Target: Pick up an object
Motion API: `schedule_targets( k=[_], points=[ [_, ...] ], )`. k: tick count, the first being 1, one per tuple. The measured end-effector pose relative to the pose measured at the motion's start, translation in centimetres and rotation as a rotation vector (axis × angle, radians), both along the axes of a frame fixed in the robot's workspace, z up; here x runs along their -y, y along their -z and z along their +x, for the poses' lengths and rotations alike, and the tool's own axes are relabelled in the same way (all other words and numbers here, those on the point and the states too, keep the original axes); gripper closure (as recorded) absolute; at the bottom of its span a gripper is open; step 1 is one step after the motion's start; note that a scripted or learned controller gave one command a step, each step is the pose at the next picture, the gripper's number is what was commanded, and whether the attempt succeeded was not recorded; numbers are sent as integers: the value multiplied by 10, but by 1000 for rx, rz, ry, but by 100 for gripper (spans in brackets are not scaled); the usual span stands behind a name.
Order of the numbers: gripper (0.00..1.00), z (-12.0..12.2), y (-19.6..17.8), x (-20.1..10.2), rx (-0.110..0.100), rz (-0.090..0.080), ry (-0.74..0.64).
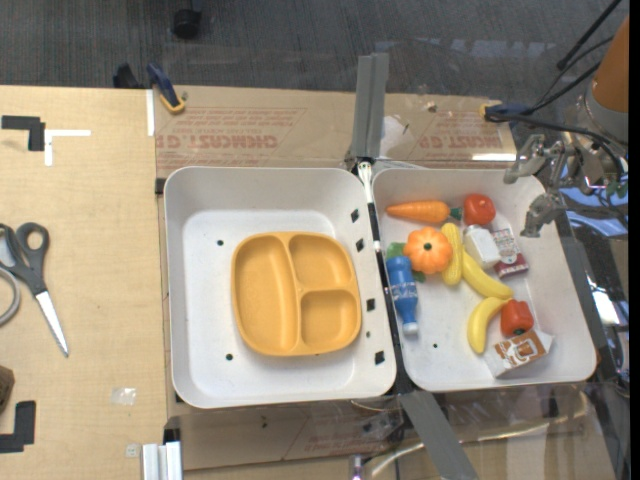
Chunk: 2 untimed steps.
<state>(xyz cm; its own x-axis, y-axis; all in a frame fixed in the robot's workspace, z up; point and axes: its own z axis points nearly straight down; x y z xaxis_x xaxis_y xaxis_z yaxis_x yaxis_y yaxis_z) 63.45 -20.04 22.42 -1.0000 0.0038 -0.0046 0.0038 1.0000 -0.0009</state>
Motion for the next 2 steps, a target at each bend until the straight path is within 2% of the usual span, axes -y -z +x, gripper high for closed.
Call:
schedule_targets(
  k=[1,2],
  points=[
    [0,-77,99,-25,-1,0,26],
    [0,-147,131,-49,2,0,62]
  ],
)
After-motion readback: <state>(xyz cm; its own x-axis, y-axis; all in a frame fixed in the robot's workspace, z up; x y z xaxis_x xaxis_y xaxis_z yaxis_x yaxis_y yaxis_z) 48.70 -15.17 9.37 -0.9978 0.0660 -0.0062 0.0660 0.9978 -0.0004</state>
